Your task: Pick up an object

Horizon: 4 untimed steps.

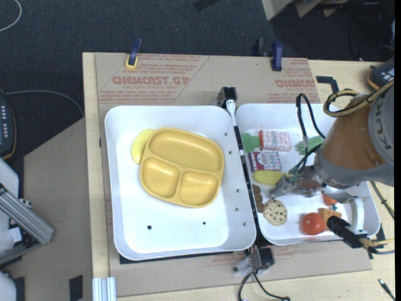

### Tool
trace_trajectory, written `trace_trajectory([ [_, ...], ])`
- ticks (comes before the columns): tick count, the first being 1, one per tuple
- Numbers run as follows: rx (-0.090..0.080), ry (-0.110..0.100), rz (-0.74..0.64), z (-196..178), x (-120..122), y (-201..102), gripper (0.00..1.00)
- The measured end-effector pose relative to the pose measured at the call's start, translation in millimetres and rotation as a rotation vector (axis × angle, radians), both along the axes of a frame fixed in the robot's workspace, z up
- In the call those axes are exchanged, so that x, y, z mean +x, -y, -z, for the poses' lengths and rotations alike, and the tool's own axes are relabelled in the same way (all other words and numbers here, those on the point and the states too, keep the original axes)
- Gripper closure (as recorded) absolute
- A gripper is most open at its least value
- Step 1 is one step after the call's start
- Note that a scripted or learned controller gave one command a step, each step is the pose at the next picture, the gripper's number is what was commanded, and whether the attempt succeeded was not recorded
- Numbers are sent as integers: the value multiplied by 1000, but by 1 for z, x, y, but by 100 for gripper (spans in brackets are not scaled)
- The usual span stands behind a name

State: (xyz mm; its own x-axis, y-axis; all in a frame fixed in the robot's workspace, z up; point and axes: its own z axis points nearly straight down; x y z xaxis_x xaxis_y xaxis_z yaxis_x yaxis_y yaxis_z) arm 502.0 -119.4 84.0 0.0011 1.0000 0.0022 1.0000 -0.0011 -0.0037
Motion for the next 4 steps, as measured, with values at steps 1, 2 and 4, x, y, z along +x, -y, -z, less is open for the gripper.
trace_trajectory([
  [1,-1,3,1,-11,0,0,100],
  [2,-4,9,-1,-54,4,2,100],
  [4,-4,11,-3,-144,0,0,100],
])
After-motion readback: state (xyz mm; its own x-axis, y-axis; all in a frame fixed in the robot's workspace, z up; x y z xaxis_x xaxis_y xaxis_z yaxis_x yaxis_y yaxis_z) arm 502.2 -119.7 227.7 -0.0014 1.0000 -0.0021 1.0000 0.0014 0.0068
